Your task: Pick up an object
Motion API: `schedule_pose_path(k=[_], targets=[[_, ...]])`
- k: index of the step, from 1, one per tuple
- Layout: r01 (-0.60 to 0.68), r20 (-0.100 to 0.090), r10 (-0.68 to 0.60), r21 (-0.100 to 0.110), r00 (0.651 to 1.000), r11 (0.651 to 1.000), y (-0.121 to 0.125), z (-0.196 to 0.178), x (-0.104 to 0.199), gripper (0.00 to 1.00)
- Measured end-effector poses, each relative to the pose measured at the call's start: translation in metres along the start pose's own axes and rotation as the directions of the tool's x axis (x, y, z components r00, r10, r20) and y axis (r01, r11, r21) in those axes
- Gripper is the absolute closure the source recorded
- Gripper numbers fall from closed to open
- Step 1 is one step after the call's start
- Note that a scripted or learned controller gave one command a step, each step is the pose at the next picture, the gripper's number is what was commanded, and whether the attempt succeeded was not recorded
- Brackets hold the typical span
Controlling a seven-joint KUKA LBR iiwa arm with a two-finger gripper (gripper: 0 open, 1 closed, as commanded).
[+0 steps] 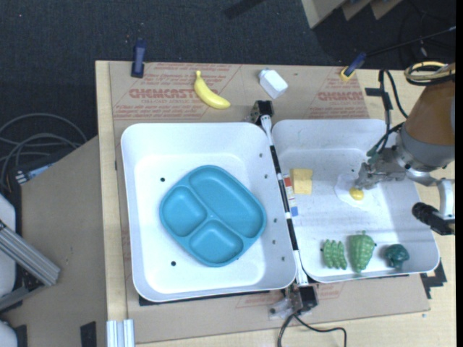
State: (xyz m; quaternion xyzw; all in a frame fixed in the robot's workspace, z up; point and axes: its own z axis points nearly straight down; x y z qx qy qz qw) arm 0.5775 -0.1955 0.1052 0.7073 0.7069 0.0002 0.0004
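Observation:
My gripper reaches in from the right and hangs low over the right bin. Its tip sits just above a small yellow piece on a white disc. A yellow block lies to the left, near the bin's left wall. Along the front of the right bin lie a light green ridged piece, a green leafy piece and a dark teal piece. The left bin holds a blue divided plate.
A banana and a small white block lie on the cardboard behind the bins. Clamps stand between the bins at back and front. Cables run along the right side.

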Motion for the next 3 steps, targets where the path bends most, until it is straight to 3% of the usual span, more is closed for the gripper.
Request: schedule_pose_path(k=[1, 2, 3], targets=[[0.000, 0.000, 0.000, 0.000, 1.000, 1.000, 0.000, 0.000, 0.000, 0.00], [0.005, -0.009, -0.005, 0.002, 1.000, 1.000, 0.083, 0.020, -0.018, 0.00], [0.000, 0.000, 0.000, 0.001, 1.000, 1.000, 0.016, -0.018, -0.029, 0.00]])
